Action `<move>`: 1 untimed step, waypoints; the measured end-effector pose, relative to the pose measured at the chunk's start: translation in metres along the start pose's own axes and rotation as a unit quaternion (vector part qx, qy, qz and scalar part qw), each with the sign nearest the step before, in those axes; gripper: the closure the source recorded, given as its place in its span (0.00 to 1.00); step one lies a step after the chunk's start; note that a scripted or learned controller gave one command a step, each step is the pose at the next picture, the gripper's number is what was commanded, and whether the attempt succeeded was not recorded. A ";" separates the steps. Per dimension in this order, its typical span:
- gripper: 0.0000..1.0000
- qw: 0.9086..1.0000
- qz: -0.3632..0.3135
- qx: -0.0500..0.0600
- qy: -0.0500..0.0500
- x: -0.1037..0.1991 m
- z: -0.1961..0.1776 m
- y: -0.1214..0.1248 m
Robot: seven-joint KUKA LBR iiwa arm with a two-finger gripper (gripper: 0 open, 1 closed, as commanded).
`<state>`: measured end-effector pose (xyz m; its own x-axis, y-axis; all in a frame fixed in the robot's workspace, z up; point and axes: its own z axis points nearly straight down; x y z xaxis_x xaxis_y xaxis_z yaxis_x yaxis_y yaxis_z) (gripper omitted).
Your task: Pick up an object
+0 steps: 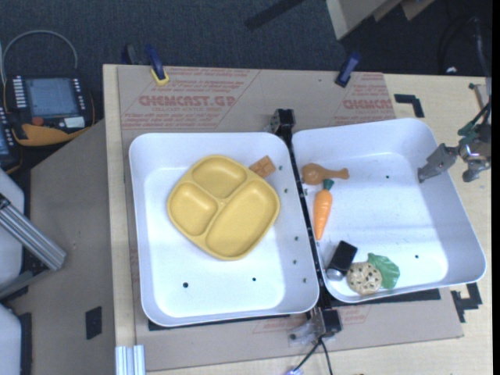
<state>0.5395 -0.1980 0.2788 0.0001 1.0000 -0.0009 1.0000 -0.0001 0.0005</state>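
A: Where are the things it could pick up?

B: Most lie in the right bin point(437, 233). A carrot point(322, 212) lies against that bin's left wall, green top pointing away from the camera. Just above it is a brown drumstick point(322, 173). Near the front left corner sit a small black block point(341, 255), a cookie point(362, 277) and a green leafy piece point(385, 269), all bunched together, the cookie touching the leaf.

A: And the left bin point(156, 256)?

B: It holds a yellow divided plate point(223, 207) with three compartments, turned at an angle. A small orange-brown piece point(262, 166) peeks out by the plate's upper right edge.

A: What about the gripper point(462, 161)?

B: It sits at the right bin's far right rim, well apart from the carrot and the cluster. A grey finger point(436, 163) angles down toward the bin wall. I cannot tell how far the fingers are spread, and nothing shows between them.

A: Anything else around?

B: The bins rest on a brown board point(234, 96) on the desk, with blue clamps point(156, 65) at the back edge. A handheld controller point(48, 104) lies off to the left.
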 end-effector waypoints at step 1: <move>0.00 1.000 0.000 0.003 0.001 0.003 0.043 0.002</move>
<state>0.5419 -0.1955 0.2357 0.0000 1.0000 0.0020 1.0000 0.0001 -0.0059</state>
